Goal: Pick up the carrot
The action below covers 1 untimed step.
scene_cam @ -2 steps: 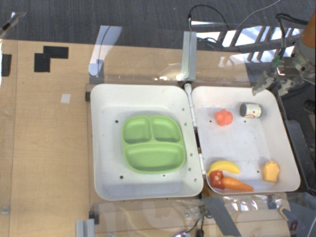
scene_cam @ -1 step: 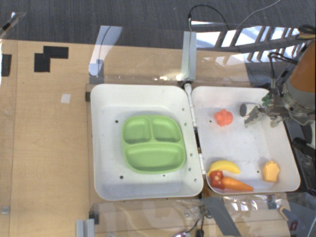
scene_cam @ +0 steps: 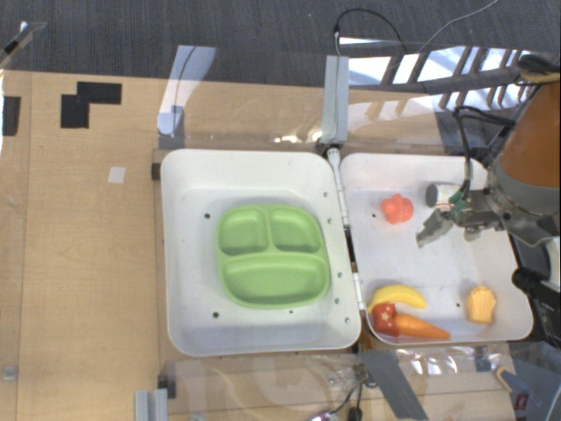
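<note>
Carrot (scene_cam: 419, 327) lies ungrasped at the right bin's (scene_cam: 438, 274) near edge beside a banana (scene_cam: 401, 296); the released end effector (scene_cam: 432, 227) hovers near mid-bin.

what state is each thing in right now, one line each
carrot: lying flat in the right bin's near left corner, touching the banana and apple, not gripped
banana: lying beside the carrot
apple: tucked between banana and carrot
strawberry: resting alone, far side of the right bin
corn: lying near the right wall
green plate: flat in the left bin, compartments bare
pincer: open, above the right bin floor, holding nothing
</note>
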Each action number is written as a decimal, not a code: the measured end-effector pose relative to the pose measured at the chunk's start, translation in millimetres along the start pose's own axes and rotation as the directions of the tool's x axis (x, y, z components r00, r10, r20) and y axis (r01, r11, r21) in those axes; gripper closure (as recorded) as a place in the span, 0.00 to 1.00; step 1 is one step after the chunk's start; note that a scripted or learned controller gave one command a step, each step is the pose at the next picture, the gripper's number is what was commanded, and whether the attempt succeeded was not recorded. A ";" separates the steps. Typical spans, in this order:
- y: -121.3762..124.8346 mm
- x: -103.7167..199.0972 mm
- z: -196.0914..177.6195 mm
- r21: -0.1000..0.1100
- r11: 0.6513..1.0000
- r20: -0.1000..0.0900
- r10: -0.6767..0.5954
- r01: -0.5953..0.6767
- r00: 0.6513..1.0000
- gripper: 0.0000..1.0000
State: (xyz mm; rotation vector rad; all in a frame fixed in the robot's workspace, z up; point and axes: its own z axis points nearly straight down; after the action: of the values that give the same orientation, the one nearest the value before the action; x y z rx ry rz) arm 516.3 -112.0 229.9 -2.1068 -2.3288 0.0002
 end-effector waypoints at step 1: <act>-22.9 51.9 48.2 0.000 0.994 0.000 -0.112 0.112 0.994 0.00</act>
State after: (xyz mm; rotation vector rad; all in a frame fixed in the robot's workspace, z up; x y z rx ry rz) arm 488.3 -62.6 181.7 -1.9723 -2.4435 0.0006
